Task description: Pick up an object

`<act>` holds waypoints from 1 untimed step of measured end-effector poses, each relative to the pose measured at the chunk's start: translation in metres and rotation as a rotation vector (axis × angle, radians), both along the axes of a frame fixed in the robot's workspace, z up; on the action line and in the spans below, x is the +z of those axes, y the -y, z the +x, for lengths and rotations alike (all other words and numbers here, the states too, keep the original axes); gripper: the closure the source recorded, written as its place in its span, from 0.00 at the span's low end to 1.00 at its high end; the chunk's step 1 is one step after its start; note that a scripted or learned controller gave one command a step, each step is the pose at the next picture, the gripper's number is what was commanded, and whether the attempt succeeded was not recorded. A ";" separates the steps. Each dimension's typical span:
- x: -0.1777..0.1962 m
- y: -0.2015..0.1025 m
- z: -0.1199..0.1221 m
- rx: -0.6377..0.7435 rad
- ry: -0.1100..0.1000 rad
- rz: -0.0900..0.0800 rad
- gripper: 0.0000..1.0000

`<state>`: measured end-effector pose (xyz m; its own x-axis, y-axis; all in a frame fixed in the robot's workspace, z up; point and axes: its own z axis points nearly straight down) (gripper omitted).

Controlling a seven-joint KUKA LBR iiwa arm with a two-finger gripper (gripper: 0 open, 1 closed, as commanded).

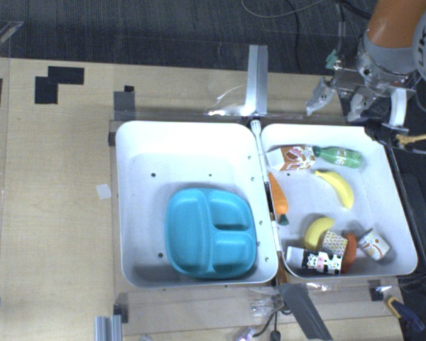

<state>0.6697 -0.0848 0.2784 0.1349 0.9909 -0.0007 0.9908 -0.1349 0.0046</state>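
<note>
The arm [405, 13] is hanging over the far right corner of the bench, and its gripper [339, 104] is sitting just beyond the back rim of the right bin [401, 190], fingers spread apart and grasping nothing. Everything there is to pick is lying lower down inside that bin, well apart from the fingertips. Nearest to them is one green bottle [325, 157] with an orange-and-white label, lying on its side along the back wall. Just in front of it one banana [339, 187] is resting, curved. One carrot [278, 196] is lying against the divider between the bins. Toward the front, one yellow lemon-like fruit [318, 231] is sitting, touching a checkered box [334, 241]. A black-and-white carton [314, 261] is lying along the front wall, a red-brown piece [350, 251] is leaning beside it, and one small white cup [374, 245] is lying tipped near the right wall.

Over in the left bin [135, 190], one blue divided plate [211, 231] is lying flat toward the front, three compartments facing up.

Two white bins are sitting side by side on the wooden bench [50, 212].
</note>
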 end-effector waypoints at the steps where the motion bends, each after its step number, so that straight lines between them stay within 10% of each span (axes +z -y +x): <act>1: -0.106 0.053 -0.071 -0.058 -0.003 0.001 0.00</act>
